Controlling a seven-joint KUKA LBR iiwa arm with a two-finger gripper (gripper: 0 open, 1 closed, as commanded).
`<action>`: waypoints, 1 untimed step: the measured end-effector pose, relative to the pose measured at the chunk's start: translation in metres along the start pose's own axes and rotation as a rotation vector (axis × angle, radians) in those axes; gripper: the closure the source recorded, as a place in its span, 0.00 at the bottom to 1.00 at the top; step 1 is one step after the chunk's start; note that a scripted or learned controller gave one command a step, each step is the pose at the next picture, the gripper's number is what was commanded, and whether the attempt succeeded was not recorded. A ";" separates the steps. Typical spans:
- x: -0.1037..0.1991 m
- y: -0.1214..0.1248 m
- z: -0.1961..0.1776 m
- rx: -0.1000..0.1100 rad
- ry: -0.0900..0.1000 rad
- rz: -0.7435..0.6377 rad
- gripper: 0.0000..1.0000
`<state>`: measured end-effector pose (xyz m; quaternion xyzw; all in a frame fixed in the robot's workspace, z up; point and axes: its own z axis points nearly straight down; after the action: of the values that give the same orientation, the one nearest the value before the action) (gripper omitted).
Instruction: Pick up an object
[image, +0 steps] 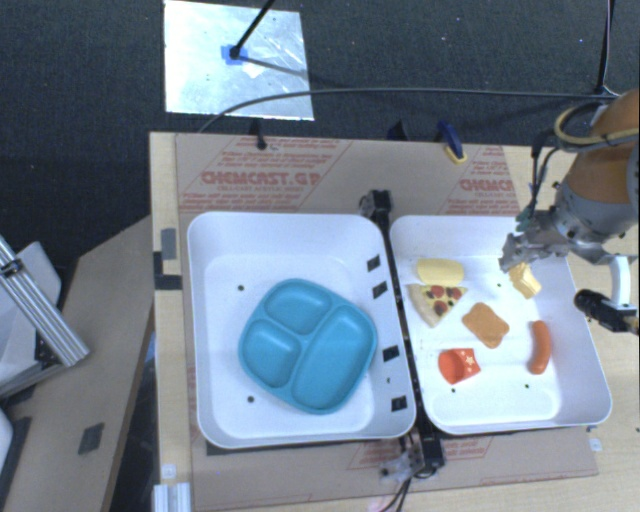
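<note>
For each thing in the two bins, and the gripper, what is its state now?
Blue divided plate: flat in left bin.
Pizza slice: lying flat.
Yellow oval piece: lying flat.
Toast: lying flat.
Sausage: lying flat.
Red piece: resting on the floor.
Pale yellow chunk: under the gripper.
</note>
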<state>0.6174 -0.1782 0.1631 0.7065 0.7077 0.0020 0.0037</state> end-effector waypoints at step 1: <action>0.009 0.005 -0.050 0.001 0.001 -0.005 1.00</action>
<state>0.6218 -0.1690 0.2134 0.7048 0.7094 0.0018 0.0029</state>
